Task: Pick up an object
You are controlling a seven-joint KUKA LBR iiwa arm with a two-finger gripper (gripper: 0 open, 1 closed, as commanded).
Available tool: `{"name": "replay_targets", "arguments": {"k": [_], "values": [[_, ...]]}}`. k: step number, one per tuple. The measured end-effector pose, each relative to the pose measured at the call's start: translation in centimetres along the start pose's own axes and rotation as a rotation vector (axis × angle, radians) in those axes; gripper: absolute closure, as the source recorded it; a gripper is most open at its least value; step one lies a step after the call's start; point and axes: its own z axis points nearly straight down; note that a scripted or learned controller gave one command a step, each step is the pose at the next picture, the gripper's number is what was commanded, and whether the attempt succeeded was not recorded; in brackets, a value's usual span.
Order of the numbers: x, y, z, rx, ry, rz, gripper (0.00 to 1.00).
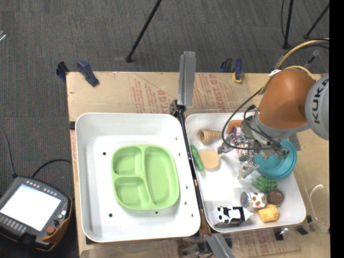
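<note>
My wrist covers part of the teal bowl [280, 165] near the right bin's [226, 219] right edge. My fingertips blur against clutter there.

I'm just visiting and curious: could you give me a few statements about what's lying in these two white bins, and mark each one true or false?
1. The green divided tray lies in the left bin. True.
2. The ice cream cone lies in the left bin. False: it lies in the right bin.
3. The black and white cow toy is near the right bin's front edge. True.
4. The teal bowl sits on the green tray. False: it sits in the right bin, under the arm.
5. The tool hangs over the right bin. True.
</note>
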Motion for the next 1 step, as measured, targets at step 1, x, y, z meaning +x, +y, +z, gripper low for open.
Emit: {"name": "replay_targets", "arguments": {"k": [1], "values": [[-2.81, -1.84, -0.10, 0.002, -0.002, -0.151, 0.00]]}}
